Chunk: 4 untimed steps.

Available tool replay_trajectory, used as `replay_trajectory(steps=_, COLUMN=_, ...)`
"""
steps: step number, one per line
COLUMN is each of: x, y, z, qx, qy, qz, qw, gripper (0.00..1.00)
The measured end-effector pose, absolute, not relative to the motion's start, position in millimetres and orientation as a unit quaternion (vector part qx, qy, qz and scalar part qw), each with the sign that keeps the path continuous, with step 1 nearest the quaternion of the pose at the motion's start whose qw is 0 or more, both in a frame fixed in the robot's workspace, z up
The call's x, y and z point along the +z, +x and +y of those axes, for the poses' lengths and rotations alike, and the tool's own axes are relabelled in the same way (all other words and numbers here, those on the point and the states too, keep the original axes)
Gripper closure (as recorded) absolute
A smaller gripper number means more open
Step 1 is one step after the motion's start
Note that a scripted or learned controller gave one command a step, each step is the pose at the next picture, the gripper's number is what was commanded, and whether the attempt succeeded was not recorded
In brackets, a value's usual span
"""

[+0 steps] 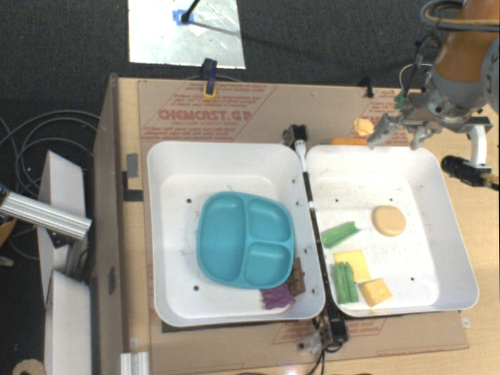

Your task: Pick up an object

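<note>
I see the gripper hovering above the right bin's far rim, fingers spread apart with nothing between them. Inside that bin, a round tan piece lies nearest, just below it.

Grey arm, orange band, black cables, pale hand.

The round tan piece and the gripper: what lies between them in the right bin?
In the camera view, bare white bin floor lies between the round tan piece and the gripper.
</note>
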State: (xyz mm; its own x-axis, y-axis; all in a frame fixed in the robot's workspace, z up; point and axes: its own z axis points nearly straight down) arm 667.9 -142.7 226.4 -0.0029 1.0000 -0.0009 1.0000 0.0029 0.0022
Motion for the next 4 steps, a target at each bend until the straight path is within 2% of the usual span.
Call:
replay_trajectory(steps=1, x=77.1, y=627.8, z=-190.5, qx=-0.0025, qy=0.708, qz=0.706, qw=-0.002, gripper=0.0)
replay_trajectory(steps=2, x=144.5, y=573.6, z=-183.7, qx=0.0002, qy=0.707, qz=0.707, qw=0.001, gripper=0.0)
replay_trajectory(steps=3, x=81.5, y=558.3, z=-175.1, qx=-0.0006, qy=0.707, qz=0.708, qw=-0.001, gripper=0.0)
replay_trajectory(steps=4, x=86.5, y=639.4, z=-207.3, qx=0.0024, qy=0.705, qz=0.709, qw=0.006, gripper=0.0)
